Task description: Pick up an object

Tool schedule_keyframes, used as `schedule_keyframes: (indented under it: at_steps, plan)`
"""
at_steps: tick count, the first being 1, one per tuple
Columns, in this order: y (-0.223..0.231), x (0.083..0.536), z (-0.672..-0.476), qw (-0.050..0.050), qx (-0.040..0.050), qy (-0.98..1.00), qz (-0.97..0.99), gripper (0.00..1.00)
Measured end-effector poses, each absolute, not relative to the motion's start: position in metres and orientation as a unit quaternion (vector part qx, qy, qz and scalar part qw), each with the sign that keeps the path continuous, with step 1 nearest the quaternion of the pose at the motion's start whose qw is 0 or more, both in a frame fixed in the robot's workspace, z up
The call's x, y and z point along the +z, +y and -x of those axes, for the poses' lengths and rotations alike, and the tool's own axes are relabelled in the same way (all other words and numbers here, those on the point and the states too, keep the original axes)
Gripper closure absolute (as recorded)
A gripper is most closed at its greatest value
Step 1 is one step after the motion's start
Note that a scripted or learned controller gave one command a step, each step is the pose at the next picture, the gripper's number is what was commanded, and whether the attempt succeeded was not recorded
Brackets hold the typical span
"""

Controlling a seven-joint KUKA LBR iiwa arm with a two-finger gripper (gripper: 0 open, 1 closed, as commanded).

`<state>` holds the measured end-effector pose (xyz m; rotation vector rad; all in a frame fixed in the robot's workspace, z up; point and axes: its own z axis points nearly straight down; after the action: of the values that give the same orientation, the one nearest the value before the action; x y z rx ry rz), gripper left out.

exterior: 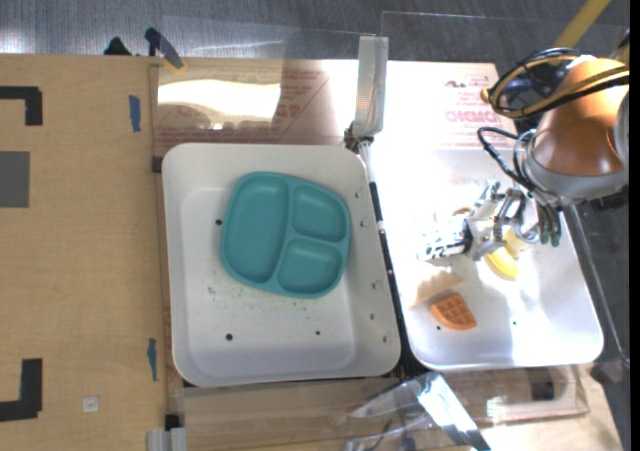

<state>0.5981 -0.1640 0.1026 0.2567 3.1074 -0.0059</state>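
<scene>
Clear plastic sheeting [420, 404] lies crumpled along the near edge of the bench, just below the two white bins. Taking the right bin [560, 339] as the landmark: a small orange waffle-shaped piece [453, 312] rests on its floor toward the near left part, lying flat and apart from everything else. Farther back and right of that piece, a yellow object [503, 261] sits on the bin floor, close under the arm's wrist. The gripper [478, 235] hangs low over the middle of the right bin, pointing left, with its shiny metal parts just beside the yellow object; glare on the white floor hides its tips, so whether it is released or clenched cannot be told, and nothing can be seen held in it. The arm [580, 139], with its orange band and black cables, reaches in over the right bin's far right corner.

Left of the right bin, touching it along a shared edge, sits the left bin [190, 339]. A teal divided plate [285, 234] with three compartments lies flat in its middle. Beyond the left bin, farther left again, a brown cardboard panel [75, 239] covers the bench.
</scene>
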Motion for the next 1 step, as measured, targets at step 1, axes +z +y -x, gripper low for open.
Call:
schedule_keyframes:
  at_steps: [1]
  plan:
    - [-0.1631,0.1138,-0.6001,0.015,-0.0025,0.997,-0.082,1.00]
